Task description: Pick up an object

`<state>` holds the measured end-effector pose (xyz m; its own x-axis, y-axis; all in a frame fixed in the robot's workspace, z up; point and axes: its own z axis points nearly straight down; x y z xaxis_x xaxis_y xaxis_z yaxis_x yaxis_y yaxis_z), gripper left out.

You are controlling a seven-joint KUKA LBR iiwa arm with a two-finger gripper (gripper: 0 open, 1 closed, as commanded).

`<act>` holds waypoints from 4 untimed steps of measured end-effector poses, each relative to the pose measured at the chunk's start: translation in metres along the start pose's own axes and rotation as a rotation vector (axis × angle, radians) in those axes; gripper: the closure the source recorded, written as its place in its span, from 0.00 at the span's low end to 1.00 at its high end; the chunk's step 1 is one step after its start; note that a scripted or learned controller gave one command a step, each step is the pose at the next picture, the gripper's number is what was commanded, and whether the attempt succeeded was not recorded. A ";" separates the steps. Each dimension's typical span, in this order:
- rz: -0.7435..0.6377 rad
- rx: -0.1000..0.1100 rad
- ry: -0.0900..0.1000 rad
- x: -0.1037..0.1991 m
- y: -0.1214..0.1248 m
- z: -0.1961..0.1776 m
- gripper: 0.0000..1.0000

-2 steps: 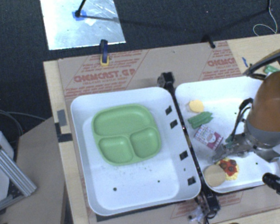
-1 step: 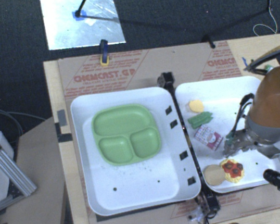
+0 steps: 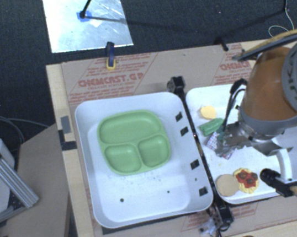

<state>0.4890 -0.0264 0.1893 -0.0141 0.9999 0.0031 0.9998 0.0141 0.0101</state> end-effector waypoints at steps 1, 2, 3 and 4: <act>0.002 0.008 -0.001 0.090 -0.001 0.003 1.00; 0.001 0.009 0.001 0.165 -0.001 0.004 1.00; 0.005 0.005 0.000 0.228 0.077 0.051 1.00; 0.009 -0.007 0.003 0.218 0.089 -0.146 1.00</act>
<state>0.5730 0.1924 0.3363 -0.0052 1.0000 0.0058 0.9998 0.0051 0.0169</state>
